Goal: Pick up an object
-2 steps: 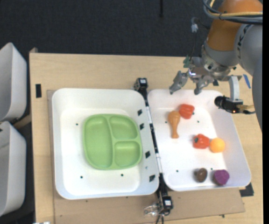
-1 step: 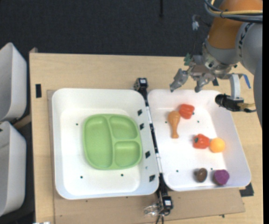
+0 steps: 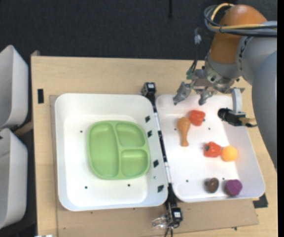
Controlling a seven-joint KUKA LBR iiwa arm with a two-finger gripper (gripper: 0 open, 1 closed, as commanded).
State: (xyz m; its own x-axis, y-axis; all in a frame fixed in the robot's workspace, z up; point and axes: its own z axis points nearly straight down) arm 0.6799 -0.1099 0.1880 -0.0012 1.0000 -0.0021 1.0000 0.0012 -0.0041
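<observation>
A purple ball (image 3: 233, 187) lies at the right bin's (image 3: 248, 147) near edge; the claw (image 3: 193, 95) hangs spread, empty, above the far edge.

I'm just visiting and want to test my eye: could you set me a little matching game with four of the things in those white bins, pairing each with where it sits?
Things:
1. green divided plate
2. purple toy
3. chicken drumstick
4. orange ball

Places:
A. touching a red pepper's right side
B. near corner of the right bin, beside a brown piece
C. alone in the left bin
D. just below the gripper, next to a red-orange pepper

Pairs: 1-C, 2-B, 3-D, 4-A
</observation>
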